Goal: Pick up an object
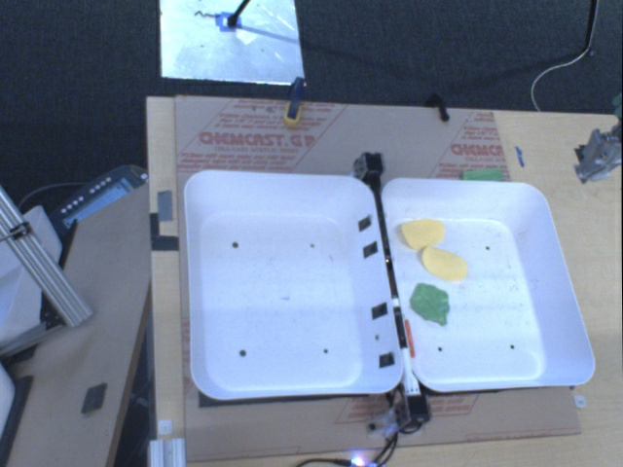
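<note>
Looking down, we see 2 yellow pieces (pixel 422 233) (pixel 444 264) and a green piece (pixel 429 303) in the right bin (pixel 560 241); the tool (pixel 596 154) sits far right, grip state unclear.

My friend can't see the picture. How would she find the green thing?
Start at the right-hand white bin. Near its left wall lie three small soft pieces in a slanting row. The green piece is the lowest, nearest the camera, just below the two yellow pieces, and the only green one.

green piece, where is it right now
In the camera view the green piece lies in the right bin, near its left wall, just below the two yellow pieces.
</note>
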Action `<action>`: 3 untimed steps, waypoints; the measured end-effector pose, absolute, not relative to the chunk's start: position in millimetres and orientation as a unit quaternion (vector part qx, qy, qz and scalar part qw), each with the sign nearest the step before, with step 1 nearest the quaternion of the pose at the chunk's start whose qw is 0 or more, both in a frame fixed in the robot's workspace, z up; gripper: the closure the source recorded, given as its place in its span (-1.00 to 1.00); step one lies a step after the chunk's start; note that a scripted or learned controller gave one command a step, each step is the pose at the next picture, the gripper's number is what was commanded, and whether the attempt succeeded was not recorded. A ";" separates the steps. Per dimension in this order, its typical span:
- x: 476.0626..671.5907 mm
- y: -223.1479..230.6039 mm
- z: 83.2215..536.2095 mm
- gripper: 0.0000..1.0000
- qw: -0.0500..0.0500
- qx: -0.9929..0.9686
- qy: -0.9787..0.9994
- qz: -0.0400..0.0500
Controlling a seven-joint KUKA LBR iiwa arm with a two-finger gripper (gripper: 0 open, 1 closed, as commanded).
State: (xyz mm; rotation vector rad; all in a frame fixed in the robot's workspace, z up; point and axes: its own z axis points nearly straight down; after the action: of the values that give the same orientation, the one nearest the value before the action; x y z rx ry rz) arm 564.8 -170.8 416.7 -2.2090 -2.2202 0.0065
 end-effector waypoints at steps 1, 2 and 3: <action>532.9 -174.3 542.8 1.00 -0.007 -0.706 -0.708 -0.004; 484.1 -118.4 403.5 1.00 0.006 -0.705 -0.710 0.003; 486.8 -131.6 531.4 1.00 -0.008 -0.706 -0.709 -0.005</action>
State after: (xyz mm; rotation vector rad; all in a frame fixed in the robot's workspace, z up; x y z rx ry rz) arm 486.8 -131.6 531.4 -2.2278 -2.2368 -0.0147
